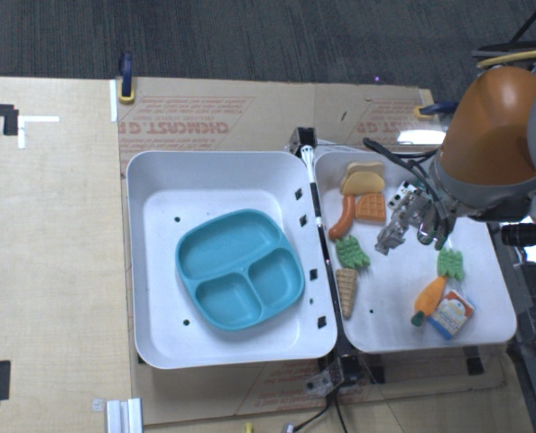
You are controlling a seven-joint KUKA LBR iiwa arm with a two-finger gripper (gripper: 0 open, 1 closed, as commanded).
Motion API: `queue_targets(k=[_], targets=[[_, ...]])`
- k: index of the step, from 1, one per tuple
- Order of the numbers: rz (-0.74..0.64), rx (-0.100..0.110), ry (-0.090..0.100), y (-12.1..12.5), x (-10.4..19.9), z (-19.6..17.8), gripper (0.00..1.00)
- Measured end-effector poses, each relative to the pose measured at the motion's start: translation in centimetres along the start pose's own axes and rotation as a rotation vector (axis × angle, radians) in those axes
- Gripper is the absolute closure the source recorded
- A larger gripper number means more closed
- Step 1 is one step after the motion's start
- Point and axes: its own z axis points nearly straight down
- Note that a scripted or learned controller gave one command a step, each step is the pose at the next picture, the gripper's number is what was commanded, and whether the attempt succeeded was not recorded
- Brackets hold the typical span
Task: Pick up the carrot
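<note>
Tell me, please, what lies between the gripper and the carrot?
In the camera view, bare white bin floor lies between the gripper and the carrot. A green leafy piece sits just beside that stretch.

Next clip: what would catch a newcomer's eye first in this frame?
First the bright blue divided plate, alone in the left bin. Then the arm's big orange band at the right edge, with the gripper hovering over the right bin amid the toy food. The carrot lies near that bin's front, beside a small carton, apart from the gripper.
</note>
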Motion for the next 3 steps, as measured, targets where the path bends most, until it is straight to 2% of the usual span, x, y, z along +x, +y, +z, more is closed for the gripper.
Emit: queue_targets(k=[1,2,3], targets=[[0.001,0.0,0.001,0.0,0.0,0.0,0.0],[-0.108,0.001,0.003,-8.0,2.3,7.6,0.0],[-0.103,-0.002,-0.005,-7.8,1.9,6.7,1.0]])
